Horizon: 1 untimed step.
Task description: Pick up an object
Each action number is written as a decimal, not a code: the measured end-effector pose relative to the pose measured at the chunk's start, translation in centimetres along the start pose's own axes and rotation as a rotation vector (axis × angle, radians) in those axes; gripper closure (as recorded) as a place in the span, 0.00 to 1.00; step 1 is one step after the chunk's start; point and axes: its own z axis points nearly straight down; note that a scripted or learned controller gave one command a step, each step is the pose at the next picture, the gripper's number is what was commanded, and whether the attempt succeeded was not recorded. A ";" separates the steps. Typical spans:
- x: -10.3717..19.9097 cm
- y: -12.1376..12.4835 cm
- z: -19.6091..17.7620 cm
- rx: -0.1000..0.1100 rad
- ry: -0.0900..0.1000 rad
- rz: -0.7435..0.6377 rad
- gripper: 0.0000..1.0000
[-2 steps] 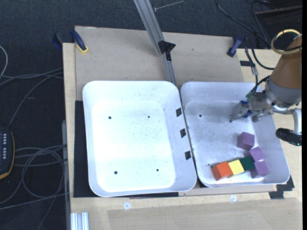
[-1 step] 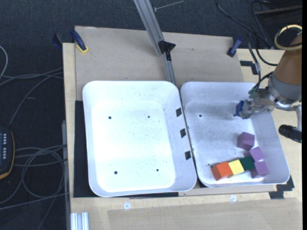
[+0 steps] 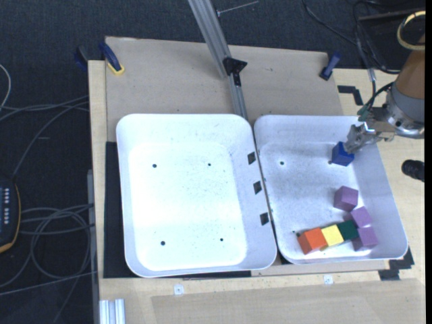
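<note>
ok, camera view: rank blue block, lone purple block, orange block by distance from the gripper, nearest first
1. blue block, right by the gripper, right bin's far side.
2. lone purple block, mid-bin, toward the right wall.
3. orange block, near edge, left end of the coloured row.

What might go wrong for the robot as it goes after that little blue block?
The blue block sits just under the end effector, close to the right bin's far side. If the end effector closes off-centre, the block could slide or tip away instead of being caught. The other blocks, purple, orange, yellow and green, crowd the near corner, so a dropped block could land among them and be harder to reach.
</note>
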 end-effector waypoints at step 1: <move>0.0 0.2 -5.2 -0.001 -0.001 0.001 1.00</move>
